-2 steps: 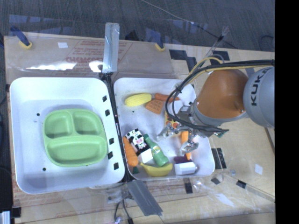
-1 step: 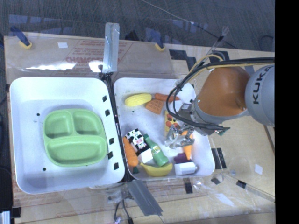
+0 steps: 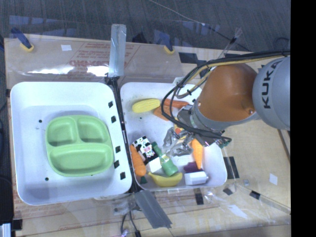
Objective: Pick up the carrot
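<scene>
Currently: left bin [image 3: 19,132] holds a green divided plate [image 3: 78,145]. In the right bin [image 3: 129,90], one carrot [image 3: 138,160] lies along the left wall, next to a cow-print block [image 3: 144,148]; a corn cob [image 3: 146,105] sits near the far edge, a banana [image 3: 165,179] at the near edge. The tool [image 3: 178,141] hangs mid-bin over the clutter, its open/closed state unreadable. Second carrot [image 3: 198,153] just right of it.
</scene>
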### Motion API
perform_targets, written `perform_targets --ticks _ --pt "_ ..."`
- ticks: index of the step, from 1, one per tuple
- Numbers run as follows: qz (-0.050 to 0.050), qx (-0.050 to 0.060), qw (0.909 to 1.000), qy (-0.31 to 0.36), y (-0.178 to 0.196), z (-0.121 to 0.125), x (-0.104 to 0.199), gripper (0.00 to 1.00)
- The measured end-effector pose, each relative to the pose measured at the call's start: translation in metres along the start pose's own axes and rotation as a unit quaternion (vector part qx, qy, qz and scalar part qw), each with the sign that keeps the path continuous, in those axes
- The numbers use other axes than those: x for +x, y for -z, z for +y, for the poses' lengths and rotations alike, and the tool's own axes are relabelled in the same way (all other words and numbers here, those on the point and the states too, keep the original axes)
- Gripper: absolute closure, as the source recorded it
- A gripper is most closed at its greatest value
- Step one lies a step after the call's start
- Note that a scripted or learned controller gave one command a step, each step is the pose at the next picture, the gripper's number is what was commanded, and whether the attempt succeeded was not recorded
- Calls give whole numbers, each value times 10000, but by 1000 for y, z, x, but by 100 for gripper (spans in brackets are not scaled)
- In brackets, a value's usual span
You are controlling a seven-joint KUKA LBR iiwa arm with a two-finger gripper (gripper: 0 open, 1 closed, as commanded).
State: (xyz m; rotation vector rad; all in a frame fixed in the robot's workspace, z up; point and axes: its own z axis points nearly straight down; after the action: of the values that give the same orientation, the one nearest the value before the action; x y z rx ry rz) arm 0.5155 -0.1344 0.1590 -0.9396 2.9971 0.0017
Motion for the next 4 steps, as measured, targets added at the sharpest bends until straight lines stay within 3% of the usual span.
perform_targets --ticks 1,2,3,4 --pt "13 -16 9892 1468 -57 -53 43 100" --pt "10 -13 9891 1469 -56 -53 42 0" --pt "2 -9 9888 1496 -46 -52 40 100" --pt "-8 -3 9884 1521 -36 -52 37 100"
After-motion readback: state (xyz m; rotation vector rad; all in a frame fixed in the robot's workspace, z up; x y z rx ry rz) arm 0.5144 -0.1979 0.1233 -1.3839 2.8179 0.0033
